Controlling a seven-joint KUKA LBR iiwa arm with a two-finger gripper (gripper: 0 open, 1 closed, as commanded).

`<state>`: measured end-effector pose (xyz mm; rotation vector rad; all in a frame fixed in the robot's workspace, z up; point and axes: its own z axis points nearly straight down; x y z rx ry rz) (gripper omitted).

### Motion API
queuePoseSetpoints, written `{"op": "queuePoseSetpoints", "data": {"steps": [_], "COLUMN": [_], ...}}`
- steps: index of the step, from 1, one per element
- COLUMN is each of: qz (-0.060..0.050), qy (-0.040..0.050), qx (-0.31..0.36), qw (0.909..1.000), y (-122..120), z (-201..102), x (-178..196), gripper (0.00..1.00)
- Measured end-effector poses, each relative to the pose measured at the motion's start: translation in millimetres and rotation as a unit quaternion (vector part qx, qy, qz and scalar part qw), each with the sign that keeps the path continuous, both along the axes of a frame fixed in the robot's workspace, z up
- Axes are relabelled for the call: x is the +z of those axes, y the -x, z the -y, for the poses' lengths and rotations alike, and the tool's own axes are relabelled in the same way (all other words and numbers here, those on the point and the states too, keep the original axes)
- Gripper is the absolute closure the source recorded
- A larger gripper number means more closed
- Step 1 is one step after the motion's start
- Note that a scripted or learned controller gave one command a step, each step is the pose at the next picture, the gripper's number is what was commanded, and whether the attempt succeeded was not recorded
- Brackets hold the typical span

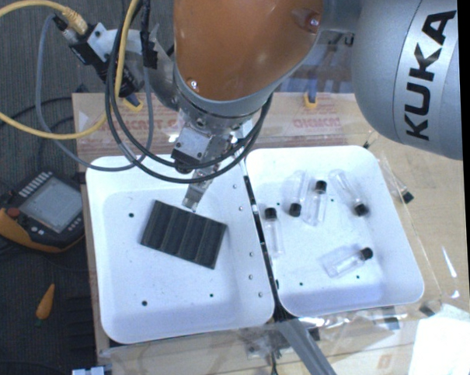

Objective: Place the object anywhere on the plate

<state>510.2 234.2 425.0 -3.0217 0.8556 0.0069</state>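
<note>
In the left bin [116, 304], toward its far half, lies the plate [183, 235]: a dark, flat, ribbed rectangle, turned at a slant to the bin walls, with bare white floor all round it. Just beyond its far right corner the pincer [195, 194] hangs under the arm's [244, 42] orange dome, a narrow grey tip pointing down at the bin floor right beside the plate's edge. Whether it is apart or together cannot be told from this angle, and nothing can be made out between its tips.

In the right bin [395, 285] the vials [317, 202] lie scattered: small clear tubes with black caps, most on their sides in the far half, one more nearer [347, 259]. They are see-through and round, so they will likely roll and be hard to seat in a grasp.

By my reading the step in hand is either a release over the plate or a reach for a vial. For a release, the tip should shift a little left and nearer, over the ribs rather than the plate's corner, and come low first, so the vial settles along a groove instead of rolling off.
</note>
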Motion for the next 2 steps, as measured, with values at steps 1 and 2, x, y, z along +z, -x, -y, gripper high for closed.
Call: {"op": "queuePoseSetpoints", "data": {"steps": [1,2], "qz": [0.001,0.001], "qy": [-0.0007,-0.0024], "qx": [0.073,0.173], "qw": [0.9974,0.9849], "y": [-79,-158], "z": [1,1], "x": [-10,-38], "gripper": [1.00,1.00]}}
